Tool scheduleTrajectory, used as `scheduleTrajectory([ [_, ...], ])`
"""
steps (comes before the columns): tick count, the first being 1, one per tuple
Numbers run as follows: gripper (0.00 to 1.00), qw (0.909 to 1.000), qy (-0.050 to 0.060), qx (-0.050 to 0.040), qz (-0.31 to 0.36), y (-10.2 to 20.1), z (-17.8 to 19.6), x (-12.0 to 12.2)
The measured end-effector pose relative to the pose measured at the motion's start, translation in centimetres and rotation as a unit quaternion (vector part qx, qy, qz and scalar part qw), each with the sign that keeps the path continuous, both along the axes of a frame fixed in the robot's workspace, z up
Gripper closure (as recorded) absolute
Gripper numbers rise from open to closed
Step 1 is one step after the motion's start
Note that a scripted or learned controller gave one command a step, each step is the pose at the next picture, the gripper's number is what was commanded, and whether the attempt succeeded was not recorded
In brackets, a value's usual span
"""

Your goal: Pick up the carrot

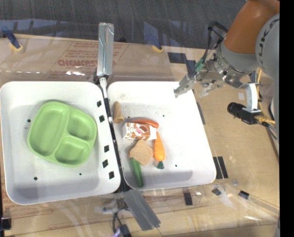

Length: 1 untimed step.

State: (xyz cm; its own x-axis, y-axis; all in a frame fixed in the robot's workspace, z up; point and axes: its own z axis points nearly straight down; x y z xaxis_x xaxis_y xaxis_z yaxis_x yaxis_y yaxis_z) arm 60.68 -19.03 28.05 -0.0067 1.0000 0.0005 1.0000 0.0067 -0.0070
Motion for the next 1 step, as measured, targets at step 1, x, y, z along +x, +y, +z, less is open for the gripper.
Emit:
scheduleTrajectory([
  [1,0.0,0.9963,0.002,0.001,0.086,4.74,-14.04,-2.37],
])
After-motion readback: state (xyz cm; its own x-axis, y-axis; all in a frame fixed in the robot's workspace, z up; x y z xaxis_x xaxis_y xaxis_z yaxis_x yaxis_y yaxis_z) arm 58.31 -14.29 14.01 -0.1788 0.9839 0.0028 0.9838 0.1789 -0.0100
